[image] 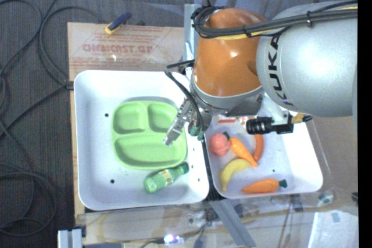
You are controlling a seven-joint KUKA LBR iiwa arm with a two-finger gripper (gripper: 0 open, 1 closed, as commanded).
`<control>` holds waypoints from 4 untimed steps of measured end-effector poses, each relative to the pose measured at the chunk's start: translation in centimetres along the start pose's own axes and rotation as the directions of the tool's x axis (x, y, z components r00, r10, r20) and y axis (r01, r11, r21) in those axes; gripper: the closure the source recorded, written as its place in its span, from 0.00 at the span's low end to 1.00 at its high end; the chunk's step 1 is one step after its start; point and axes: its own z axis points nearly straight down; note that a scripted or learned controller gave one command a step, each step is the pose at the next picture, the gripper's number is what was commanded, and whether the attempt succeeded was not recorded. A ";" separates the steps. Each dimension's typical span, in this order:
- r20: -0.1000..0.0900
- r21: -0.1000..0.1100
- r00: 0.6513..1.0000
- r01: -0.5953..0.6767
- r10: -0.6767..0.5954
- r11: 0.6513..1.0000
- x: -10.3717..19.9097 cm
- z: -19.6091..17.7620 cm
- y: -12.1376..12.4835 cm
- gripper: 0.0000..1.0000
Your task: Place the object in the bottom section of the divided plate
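The green bottle [165, 178] lies on its side in the left bin [93, 125], just off the near edge of the divided plate [148, 133], not in any section. My gripper [181, 128] hovers over the plate's right rim; whether it's open I cannot tell (nothing visibly held). I judge pickup is pending: next, come nearer and descend onto the bottle.
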 end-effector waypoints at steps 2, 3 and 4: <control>0.001 0.000 0.998 -0.070 0.070 0.998 -0.6 2.5 10.3 1.00; -0.001 0.002 0.998 -0.068 0.068 0.998 3.8 3.0 10.8 1.00; -0.001 0.003 0.953 -0.302 0.302 0.953 7.6 3.4 9.5 1.00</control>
